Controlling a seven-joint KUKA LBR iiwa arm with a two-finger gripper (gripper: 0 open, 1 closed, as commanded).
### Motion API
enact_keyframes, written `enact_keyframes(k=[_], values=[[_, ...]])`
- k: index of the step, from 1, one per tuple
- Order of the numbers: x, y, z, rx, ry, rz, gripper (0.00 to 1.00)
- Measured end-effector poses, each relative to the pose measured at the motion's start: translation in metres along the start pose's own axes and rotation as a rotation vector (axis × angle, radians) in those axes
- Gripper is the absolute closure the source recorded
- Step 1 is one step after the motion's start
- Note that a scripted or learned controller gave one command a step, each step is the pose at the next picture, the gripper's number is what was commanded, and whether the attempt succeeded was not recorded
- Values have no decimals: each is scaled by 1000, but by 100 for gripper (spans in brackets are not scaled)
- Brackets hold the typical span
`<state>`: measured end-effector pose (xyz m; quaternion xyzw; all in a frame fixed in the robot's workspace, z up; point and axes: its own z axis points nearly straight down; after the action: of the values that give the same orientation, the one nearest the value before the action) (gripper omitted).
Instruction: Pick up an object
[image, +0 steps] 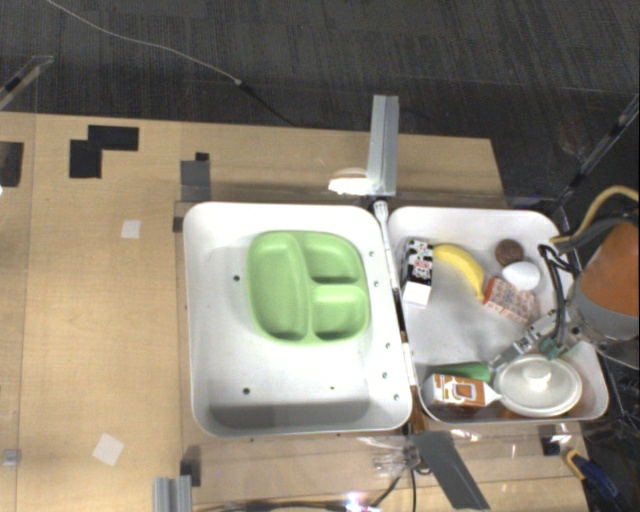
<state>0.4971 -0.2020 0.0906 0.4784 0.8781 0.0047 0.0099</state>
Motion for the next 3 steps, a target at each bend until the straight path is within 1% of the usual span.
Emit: enact_keyframes(k=[1,2,3], values=[[7,29,1,6,-1,8,0],[64,36,-1,4,-2,51,0],[73,42,-1,4,-7,50,0]])
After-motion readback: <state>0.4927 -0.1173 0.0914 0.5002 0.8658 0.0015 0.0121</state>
